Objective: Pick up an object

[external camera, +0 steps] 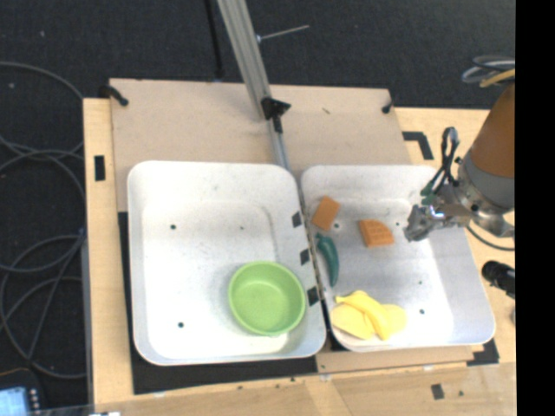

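White bins (217, 198) looking like smooth plastic, speckled with dark flecks. Green bowl (267, 297) showing matt plastic. Bench top (338, 115) appearing as bare matt board. Slanted pole (243, 42) gleaming like ribbed metal. Orange blocks (375, 232) looking spongy, rough.

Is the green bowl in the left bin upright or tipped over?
Upright. The green bowl shows its open mouth and inside to the overhead camera, sitting in the left bin.

Orange block (375, 233) lies flat, perhaps foam, mid right bin (451, 310).
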Controlling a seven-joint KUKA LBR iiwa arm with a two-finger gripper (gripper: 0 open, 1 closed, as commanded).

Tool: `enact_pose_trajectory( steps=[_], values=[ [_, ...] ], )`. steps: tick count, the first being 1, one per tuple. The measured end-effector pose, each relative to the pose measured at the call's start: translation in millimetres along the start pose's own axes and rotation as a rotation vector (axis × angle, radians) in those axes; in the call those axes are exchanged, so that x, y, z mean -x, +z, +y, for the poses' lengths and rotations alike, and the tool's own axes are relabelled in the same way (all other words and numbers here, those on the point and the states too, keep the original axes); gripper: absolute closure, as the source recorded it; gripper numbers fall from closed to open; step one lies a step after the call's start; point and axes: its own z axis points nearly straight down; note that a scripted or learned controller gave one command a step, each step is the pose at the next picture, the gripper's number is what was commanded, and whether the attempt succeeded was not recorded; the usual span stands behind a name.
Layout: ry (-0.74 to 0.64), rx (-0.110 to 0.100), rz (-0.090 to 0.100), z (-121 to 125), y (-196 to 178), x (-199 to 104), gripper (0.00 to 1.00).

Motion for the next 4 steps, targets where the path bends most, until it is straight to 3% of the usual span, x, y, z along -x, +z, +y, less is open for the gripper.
enact_pose_trajectory(
  steps=[1,4],
  values=[
    [0.003,-0.010,0.001,0.1,20.3,1.2,1.00],
    [-0.004,-0.008,0.004,64.4,15.5,-133.4,1.00]
  ],
)
